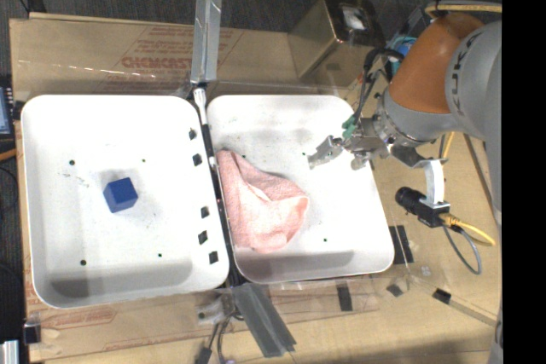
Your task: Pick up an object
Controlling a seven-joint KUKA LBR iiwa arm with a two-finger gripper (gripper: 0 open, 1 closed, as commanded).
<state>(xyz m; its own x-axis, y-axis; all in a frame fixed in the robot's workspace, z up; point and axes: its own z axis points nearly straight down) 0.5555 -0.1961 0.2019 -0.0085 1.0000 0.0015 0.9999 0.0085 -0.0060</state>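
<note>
Hovering over the upper right part of the right-hand shallow white plastic bin (367, 243), the metal two-finger pincer (323, 153) has nothing between its tips; how far apart they stand cannot be told at this slant. It sits at the end of the grey arm with the orange band (439, 77). A crumpled pink cloth (260, 200) lies against that bin's left wall, below and left of the pincer and apart from it. A small blue cube (121, 193) rests in the left-hand white bin (43, 124).
</note>
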